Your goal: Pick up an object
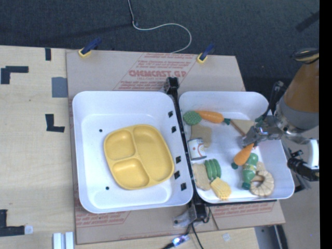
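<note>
the gripper (255, 136) hung low over the right bin (228, 98), just above a small carrot (242, 155); i couldn't tell its fingers' state. next, seemingly, came closing and lifting.

1. Setting: robotics lab test bench.
2. Evidence: 2 white bins (83, 139) clamped on a cardboard sheet (150, 71) over a plywood benchtop (26, 154) with black tape marks.
3. Loose cable (161, 27) on dark carpet; grey-orange arm (303, 92) alongside.

One fixed cam above bench (31, 139), slanted down, both bins (83, 139) visible.
</note>
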`<state>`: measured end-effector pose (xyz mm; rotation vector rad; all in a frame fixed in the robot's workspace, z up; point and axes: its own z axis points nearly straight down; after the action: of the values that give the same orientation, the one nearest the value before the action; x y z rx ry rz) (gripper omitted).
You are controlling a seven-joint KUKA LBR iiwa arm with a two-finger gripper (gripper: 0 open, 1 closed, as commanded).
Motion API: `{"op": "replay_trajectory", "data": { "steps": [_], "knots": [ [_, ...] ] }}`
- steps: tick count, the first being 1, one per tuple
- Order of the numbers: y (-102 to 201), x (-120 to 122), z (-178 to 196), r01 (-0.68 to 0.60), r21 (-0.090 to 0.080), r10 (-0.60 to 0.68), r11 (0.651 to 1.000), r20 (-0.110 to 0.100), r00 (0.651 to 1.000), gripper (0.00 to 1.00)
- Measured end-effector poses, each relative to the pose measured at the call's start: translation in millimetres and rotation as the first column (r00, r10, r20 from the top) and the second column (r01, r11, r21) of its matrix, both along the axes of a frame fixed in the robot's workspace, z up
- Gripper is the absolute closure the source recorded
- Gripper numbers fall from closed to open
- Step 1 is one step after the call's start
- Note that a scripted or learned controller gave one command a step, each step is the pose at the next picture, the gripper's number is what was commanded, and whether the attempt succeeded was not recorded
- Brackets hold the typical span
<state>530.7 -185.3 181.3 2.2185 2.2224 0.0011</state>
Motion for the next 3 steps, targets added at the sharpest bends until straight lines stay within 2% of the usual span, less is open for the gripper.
{"op": "replay_trajectory", "data": {
  "steps": [1, 2, 3],
  "knots": [
    [0, 1, 46, 0.0, -0.001, 0.0, 1.0, 0.002, 1.0, 1.0],
    [51, 1, 34, -0.004, 0.002, 0.004, 1.0, -0.004, 1.0, 1.0],
    [98, 4, 45, -0.005, 0.002, 0.005, 1.0, -0.003, 1.0, 1.0]
  ]
}}
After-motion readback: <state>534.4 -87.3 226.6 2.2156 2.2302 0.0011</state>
